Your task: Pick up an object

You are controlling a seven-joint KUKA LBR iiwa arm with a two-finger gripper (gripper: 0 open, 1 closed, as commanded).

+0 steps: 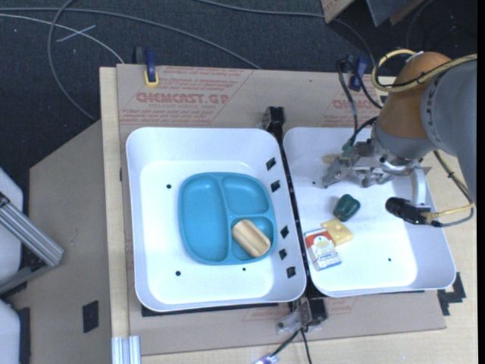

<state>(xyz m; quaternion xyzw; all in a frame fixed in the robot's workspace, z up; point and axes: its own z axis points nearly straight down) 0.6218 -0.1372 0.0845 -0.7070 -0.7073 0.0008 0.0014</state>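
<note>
My gripper (335,174) hovers over the back left part of the right bin (394,268), hanging from the grey arm with its orange band (405,97). Just below and to its right lies a small dark green object (347,205), apart from the gripper. In front of that sit a yellow block (338,231) and a red and white packet (323,249), touching each other. In the left bin (151,226), a blue divided plate (208,218) holds a tan roll (251,236) in its front right compartment.
A black divider with clips (282,196) runs between the two bins. A black fitting with a yellow cable (411,211) hangs off the arm over the right bin. Cables trail over the dark floor at the back.
</note>
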